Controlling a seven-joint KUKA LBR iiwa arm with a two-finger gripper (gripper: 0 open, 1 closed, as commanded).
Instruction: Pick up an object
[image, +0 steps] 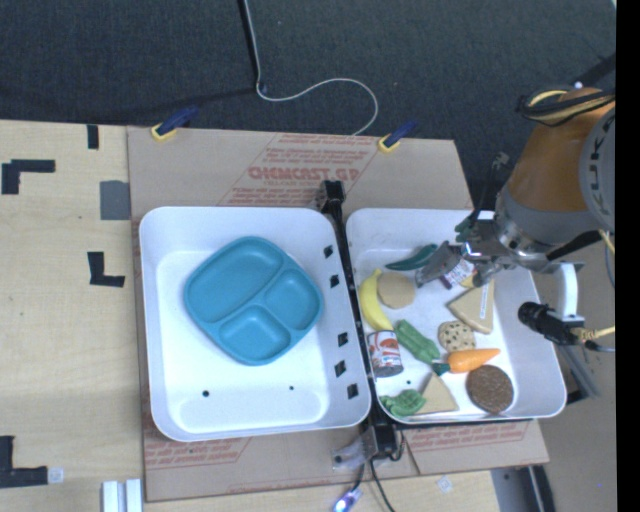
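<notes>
The right bin (540, 300) holds several toy foods: a yellow banana (372, 302), a tan round piece (397, 291), a green pickle (417, 341), a small can (385, 353), a chip cookie (455, 334), an orange carrot (470, 359), a brown disc (490, 388), a cheese wedge (475, 309) and a dark green piece (408, 263). My gripper (441, 268) hangs low over the bin's upper middle, just right of the dark green piece and above the tan piece and the cheese wedge. I see nothing clearly held in it.
The left bin (160, 330) carries a blue three-compartment plate (255, 298). A tan wedge (438, 396) and a green leafy piece (403, 404) lie at the right bin's front edge. The arm (560, 190) fills the upper right. A cable (320, 90) trails behind the bins.
</notes>
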